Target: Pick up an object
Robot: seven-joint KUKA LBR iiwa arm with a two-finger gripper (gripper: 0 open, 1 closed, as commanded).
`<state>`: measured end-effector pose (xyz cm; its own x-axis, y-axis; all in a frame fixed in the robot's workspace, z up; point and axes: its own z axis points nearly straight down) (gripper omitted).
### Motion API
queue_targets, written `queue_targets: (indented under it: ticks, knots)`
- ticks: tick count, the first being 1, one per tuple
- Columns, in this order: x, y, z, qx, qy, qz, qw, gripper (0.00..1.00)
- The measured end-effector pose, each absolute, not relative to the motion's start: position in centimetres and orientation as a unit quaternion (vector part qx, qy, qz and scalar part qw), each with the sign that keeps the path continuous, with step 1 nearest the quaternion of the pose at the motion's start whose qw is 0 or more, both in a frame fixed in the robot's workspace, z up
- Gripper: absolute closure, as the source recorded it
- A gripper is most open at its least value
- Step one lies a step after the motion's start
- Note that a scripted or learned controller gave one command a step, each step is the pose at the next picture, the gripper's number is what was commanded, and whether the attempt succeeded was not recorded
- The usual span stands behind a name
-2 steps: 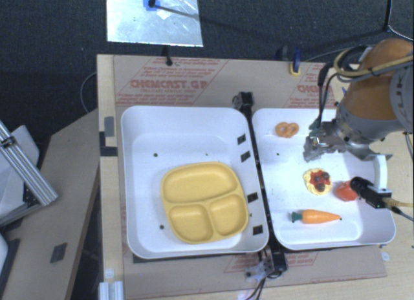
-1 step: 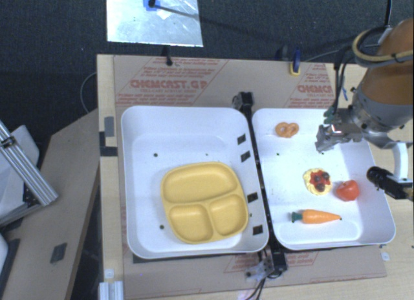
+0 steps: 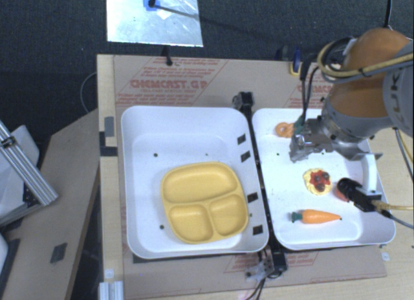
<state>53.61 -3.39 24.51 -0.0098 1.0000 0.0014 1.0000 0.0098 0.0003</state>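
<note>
1. The carrot (image 3: 315,216) lay flat in the right bin (image 3: 281,227), well below the gripper (image 3: 298,153) and apart from it.
2. The pizza (image 3: 317,181) sat just below and right of the gripper, not touching.
3. A red piece (image 3: 341,193) lay just beyond the pizza, against a black part of the arm.
4. An orange item (image 3: 283,129) lay just above and left of the gripper.
5. Gripper was low over the right bin; finger state: cannot tell.
6. The yellow tray (image 3: 204,200) rested in the left bin (image 3: 149,163), well left of the gripper.
</note>
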Motion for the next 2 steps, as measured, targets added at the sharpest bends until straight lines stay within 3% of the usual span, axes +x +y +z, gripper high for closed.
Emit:
queue_targets:
  ticks: [2]
  knots:
    - [51.6, 6.8, 23.8, -0.703, -0.711, -0.0011, 0.000, 1.00]
